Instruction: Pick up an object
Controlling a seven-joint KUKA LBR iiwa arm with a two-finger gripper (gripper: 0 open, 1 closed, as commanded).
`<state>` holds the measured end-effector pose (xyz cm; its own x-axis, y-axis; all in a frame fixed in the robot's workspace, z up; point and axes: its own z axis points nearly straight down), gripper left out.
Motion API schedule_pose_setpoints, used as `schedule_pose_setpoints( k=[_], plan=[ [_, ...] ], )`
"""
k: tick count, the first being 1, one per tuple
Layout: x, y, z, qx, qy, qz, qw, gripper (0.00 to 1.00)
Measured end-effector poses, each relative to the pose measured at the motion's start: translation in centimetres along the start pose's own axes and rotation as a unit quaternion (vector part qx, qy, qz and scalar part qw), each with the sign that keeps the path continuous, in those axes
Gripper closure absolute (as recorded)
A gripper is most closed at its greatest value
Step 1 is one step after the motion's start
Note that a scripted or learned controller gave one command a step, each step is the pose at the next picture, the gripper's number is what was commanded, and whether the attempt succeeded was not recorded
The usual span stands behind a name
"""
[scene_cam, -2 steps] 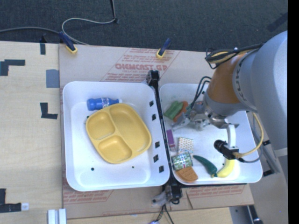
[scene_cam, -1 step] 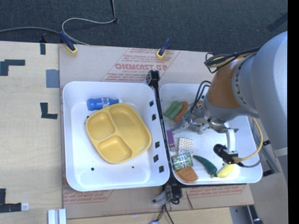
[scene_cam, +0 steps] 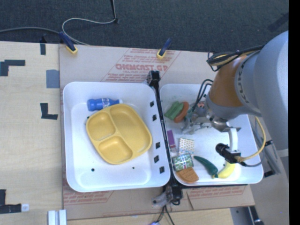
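Note:
My gripper (scene_cam: 197, 122) is low in the right bin (scene_cam: 248, 125), in its upper middle part, hanging from the grey arm with the orange band (scene_cam: 225, 83). Just to its left lie a green ribbed item (scene_cam: 173, 109) and an orange-red piece (scene_cam: 182, 113), close to the gripper but apart from it as far as I can see. Below it are a checkered packet (scene_cam: 186, 145), a small purple item (scene_cam: 170, 137), a green patterned can (scene_cam: 182, 161), an orange cookie-like piece (scene_cam: 188, 175), a dark green pepper (scene_cam: 205, 165) and a yellow banana (scene_cam: 226, 171).
The left bin (scene_cam: 75, 139) holds a yellow divided plate (scene_cam: 119, 132) and a blue bottle (scene_cam: 102, 103) behind it. A black divider with clips (scene_cam: 159, 125) runs between the bins. The arm's bulk covers the right bin's upper right corner.

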<state>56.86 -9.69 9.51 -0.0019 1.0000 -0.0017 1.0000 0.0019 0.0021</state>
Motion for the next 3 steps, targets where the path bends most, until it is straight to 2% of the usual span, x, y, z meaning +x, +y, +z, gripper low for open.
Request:
schedule_pose_setpoints(
  k=[1,2,3],
  plan=[
    [0.0,0.0,0.0,0.000,0.000,0.000,1.0000,0.00],
    [0.2,-3.2,0.8,0.001,0.000,0.001,1.0000,0.00],
    [0.0,1.3,1.0,0.000,0.000,0.000,1.0000,0.00]
  ],
)
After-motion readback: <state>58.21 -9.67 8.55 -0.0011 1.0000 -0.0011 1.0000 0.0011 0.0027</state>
